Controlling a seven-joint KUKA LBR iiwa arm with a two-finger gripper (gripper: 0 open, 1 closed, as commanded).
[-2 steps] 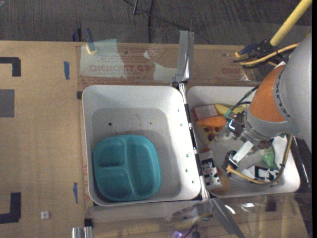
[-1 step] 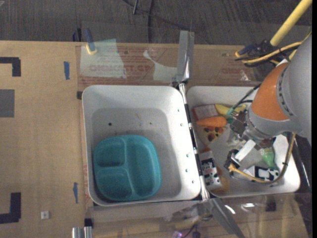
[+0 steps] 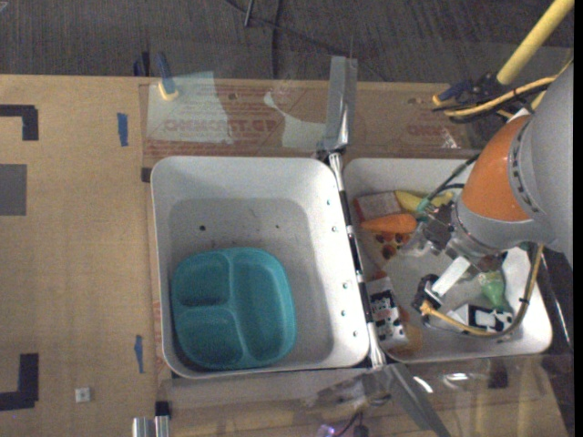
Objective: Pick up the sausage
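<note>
A reddish-brown piece point(image 3: 376, 206) that may be the sausage lies at the far left of the right bin point(image 3: 537, 335), beside an orange piece point(image 3: 392, 224) and a yellow piece point(image 3: 412, 200). My gripper point(image 3: 428, 237) hangs low over the middle of the right bin, just right of these pieces, and the grey and orange arm point(image 3: 510, 189) covers much of it. Nothing I can make out is held in it.
The left bin point(image 3: 182, 180) holds a teal divided plate point(image 3: 233, 308) at its near side. In the right bin a green item point(image 3: 493, 289) lies under the arm, and a black-and-white patterned item point(image 3: 383, 312) sits by the left wall. A metal divider point(image 3: 339, 107) stands between the bins.
</note>
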